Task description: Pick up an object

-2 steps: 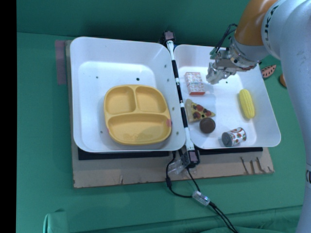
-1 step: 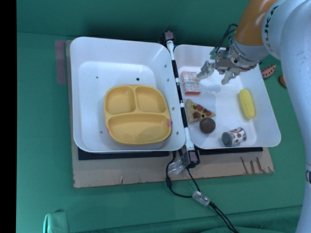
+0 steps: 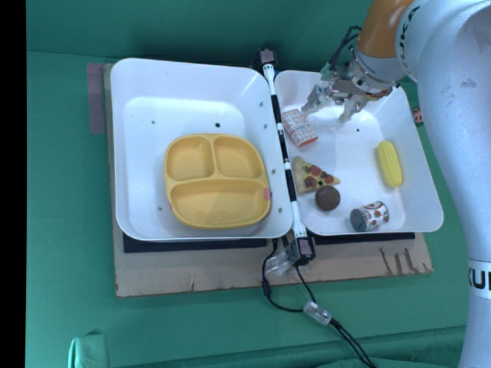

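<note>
Candidate objects: all lie in the right bin (image 3: 414, 205), none between my fingers.
Carton: small pink-and-white box (image 3: 299, 127) at the bin's left side, just beside the divider strip (image 3: 279, 129), nearest to my gripper.
Pizza slice: toy slice (image 3: 312, 175) below the carton, near the bin's left wall, tip pointing right.
Brown ball: round dark-brown piece (image 3: 327, 198), just below the pizza slice, close to touching it.
Can: small printed can (image 3: 369, 216) on its side near the bin's front edge, right of the brown ball.
Corn: yellow cob (image 3: 390, 163) lying lengthwise toward the bin's right side, well apart from the rest.
My gripper: (image 3: 335, 103) hovers over the right bin's back-left corner, above and right of the carton; fingers spread apart, nothing between them.
My arm: grey links enter from the right, orange band above the wrist.
Left bin: (image 3: 138, 83) holds a yellow divided plate (image 3: 217, 181), three compartments, set toward the bin's front right.
Bench: green surface; both bins sit on a brown board (image 3: 192, 271); a black cable (image 3: 307, 297) trails off the front edge.
</note>
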Motion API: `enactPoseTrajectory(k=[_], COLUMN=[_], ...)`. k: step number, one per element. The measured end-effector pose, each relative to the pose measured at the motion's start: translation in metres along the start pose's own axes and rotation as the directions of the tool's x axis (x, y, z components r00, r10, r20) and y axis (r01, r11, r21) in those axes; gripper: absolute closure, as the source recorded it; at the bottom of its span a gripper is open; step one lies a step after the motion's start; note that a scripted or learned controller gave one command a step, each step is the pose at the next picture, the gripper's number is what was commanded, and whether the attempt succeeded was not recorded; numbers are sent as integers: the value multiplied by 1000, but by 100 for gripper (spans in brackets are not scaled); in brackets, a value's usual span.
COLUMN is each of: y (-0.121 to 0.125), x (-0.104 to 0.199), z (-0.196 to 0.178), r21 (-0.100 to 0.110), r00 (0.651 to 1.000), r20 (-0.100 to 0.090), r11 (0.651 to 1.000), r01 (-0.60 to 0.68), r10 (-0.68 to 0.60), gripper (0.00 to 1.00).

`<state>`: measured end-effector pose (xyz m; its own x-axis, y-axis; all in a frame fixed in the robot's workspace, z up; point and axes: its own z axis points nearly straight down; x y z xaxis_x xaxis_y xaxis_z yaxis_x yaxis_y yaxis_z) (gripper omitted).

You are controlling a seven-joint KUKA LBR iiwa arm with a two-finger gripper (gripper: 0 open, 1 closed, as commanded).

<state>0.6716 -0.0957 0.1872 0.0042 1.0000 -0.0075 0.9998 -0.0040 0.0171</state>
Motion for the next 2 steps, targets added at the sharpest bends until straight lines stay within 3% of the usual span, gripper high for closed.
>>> enactPoseTrajectory(k=[1, 2], y=[29, 29], x=[-3, -2], z=[1, 1], r21=[25, 25], r00=[1000, 1000], r20=[-5, 0], r11=[1000, 1000], r01=[3, 1], r10=[-3, -1], gripper=[0, 0])
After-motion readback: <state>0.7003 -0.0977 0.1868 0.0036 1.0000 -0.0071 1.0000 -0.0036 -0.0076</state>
